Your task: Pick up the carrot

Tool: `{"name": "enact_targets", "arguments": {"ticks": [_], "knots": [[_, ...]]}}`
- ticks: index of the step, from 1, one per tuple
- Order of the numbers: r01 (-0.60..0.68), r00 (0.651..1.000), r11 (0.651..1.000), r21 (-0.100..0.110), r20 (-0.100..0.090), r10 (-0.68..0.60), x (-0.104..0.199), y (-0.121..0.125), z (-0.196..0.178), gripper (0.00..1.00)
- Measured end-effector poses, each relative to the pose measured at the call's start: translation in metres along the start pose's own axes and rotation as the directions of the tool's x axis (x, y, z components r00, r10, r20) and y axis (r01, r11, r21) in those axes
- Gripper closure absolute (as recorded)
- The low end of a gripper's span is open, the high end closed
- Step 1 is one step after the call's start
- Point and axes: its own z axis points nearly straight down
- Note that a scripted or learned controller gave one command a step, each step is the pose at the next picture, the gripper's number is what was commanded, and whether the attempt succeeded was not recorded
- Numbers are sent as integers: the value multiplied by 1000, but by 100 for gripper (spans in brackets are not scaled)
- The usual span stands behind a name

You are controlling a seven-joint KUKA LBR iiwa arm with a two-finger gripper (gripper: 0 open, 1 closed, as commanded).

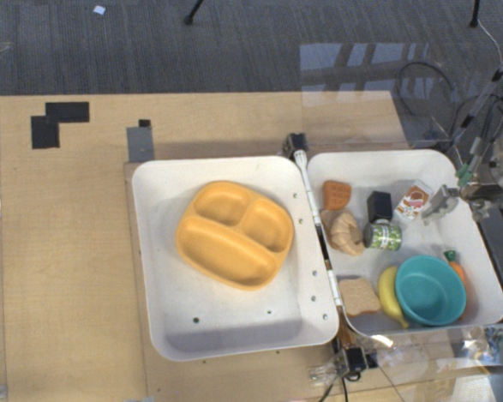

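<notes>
Orange carrot (456,271) lies beside the teal bowl (429,290); gripper (445,199) state unclear.

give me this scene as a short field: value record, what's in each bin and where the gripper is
left bin: yellow three-compartment plastic plate
right bin: orange carrot with green top, by right wall, partly behind teal bowl
also right bin: yellow banana, bread slice, croissant, green can, black block
gripper: over right bin's upper right, apart from carrot
carrot status: not picked up
</notes>
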Motion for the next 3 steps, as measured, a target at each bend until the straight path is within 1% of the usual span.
{"name": "enact_targets", "arguments": {"ticks": [1,2,3], "knots": [[182,983,983,-13,9,-182,-14,-37,-140,0],[191,982,981,-16,11,-191,-12,-34,-150,100],[-248,969,969,-4,2,248,-31,-38,-200,100]]}}
